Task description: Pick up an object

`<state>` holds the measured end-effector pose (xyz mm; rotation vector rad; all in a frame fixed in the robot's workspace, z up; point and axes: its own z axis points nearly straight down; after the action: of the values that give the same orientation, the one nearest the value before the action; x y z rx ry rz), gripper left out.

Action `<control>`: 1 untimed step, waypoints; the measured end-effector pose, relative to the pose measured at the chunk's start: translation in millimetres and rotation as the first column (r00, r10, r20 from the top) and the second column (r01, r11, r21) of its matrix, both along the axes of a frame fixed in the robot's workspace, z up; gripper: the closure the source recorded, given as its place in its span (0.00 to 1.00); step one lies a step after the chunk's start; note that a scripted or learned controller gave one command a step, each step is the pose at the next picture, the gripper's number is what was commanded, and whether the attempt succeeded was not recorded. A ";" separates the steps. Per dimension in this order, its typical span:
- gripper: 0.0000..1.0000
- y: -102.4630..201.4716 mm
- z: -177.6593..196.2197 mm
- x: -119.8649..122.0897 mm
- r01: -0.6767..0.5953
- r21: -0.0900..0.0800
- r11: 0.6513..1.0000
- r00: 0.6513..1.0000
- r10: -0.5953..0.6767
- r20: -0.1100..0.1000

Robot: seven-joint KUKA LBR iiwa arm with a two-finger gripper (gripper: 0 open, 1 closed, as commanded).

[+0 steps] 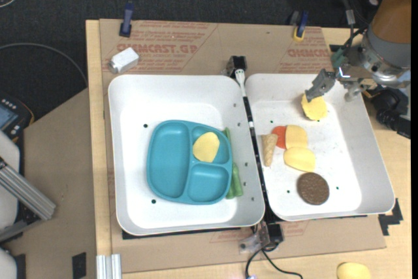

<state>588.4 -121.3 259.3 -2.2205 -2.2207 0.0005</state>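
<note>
The fingers (318, 93) of the grey arm are seen tilted down over the far part of the right white bin (366, 160), and a flat yellow round piece (315, 108) is met right at their tips. Whether the piece is pinched between them or merely touched cannot be told, nor can their spread be judged.

Nearer the camera from the fingers, a cluster is laid on the same bin's floor: a red wedge (279, 135) and a pale yellow block (296, 136) touching each other, a tan cone-shaped piece (268, 148) just beside them toward the left bin, and a rounded yellow lump (300, 159) below. Nearer still, a brown disc like a biscuit (313, 188) is set apart.

Well to the left of the fingers, the left white bin (130, 140) carries a teal divided plastic tray (173, 160), in whose upper compartment a yellow oval piece (206, 147) is placed. A green strip (234, 181) is wedged along the tray's right edge.

Beyond both bins, the cardboard sheet on the desk (196, 42) is printed in red with reversed lettering that reads roughly as "CAMCAST"; the rest cannot be made out.
</note>
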 end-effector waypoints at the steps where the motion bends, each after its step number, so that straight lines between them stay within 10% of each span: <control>1: 0.00 50.6 235.9 2.5 -0.005 -0.003 1.000 1.000 0.005 0.024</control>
<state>590.9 -70.7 495.2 -2.2277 -2.2401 -0.0232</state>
